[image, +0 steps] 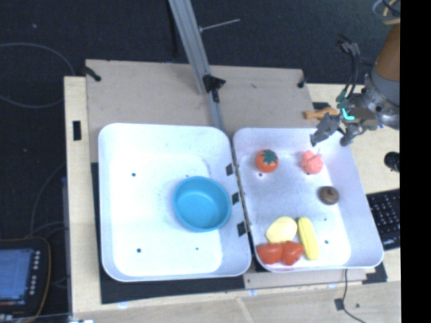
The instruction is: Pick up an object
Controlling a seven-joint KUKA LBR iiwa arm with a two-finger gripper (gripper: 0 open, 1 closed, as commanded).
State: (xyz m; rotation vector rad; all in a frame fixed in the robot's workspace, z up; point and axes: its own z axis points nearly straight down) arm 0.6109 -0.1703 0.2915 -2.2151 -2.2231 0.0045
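A pale tabletop point(161, 93) against a dark floor carries two white bins side by side. From the right, the grey arm point(385, 66) is reached in, its wrist tilted down toward the upper right corner of the right bin point(357, 247). The tool point(332, 134) is seen with its fingers spread, nothing between them. Just below it lies a pink object point(311, 162); a tomato point(267, 160) sits beside, a brown piece point(328, 194) lower. A yellow corn point(308, 237) lies with its long axis running near-to-far. A blue bowl point(201, 203) rests in the left bin point(121, 180).
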